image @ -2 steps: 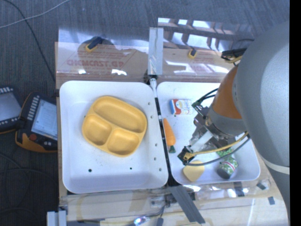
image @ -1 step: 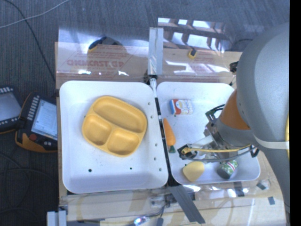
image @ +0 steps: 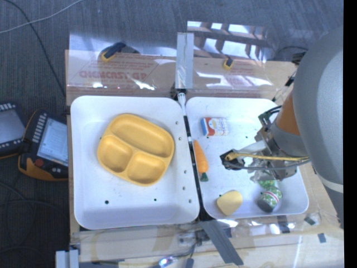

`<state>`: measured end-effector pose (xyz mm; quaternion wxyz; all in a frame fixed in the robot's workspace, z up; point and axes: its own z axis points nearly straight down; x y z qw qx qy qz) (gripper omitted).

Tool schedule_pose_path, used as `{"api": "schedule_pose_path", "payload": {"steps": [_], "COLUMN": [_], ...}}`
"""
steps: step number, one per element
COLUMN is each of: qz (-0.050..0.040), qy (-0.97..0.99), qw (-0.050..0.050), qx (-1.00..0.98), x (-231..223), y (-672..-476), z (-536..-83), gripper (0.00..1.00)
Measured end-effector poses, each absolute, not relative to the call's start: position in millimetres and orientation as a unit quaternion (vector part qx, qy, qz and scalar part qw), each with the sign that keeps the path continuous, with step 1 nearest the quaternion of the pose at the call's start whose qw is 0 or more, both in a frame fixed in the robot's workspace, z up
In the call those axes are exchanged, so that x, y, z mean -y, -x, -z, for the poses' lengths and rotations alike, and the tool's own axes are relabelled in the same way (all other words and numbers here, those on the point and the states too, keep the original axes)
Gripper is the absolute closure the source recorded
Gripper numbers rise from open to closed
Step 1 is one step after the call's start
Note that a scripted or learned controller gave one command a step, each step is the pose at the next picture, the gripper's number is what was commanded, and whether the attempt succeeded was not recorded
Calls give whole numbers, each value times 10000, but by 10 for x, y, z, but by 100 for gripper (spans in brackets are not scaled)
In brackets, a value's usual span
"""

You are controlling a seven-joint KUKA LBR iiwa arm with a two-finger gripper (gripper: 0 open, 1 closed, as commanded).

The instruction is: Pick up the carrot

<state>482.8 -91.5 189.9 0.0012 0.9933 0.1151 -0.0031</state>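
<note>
In the camera view, the small orange carrot with a green tip (image: 200,158) lies at centre frame, against the left wall of the right shallow white bin (image: 245,108), not yet lifted. The hand (image: 266,162) hovers to its right, apart from it. Whether the hand is open or closed I cannot tell. The whole grasp seems still to do.

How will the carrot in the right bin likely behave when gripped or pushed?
The carrot looks smooth and moulded, so probably stiff, light, slightly slippery. Its round, tapered body may roll if pushed sideways. It lies along the right bin's left wall, which could stop that roll.
</note>
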Motion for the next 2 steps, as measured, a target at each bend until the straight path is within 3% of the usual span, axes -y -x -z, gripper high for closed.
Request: {"api": "schedule_pose_path", "payload": {"steps": [1, 2], "qz": [-44, -13], "qy": [-9925, -9923], "qw": [6, 2], "qx": [-1219, -1236], "x": [1309, 1302], "y": [-4869, -4860], "z": [-908, -985], "gripper": [100, 100]}}
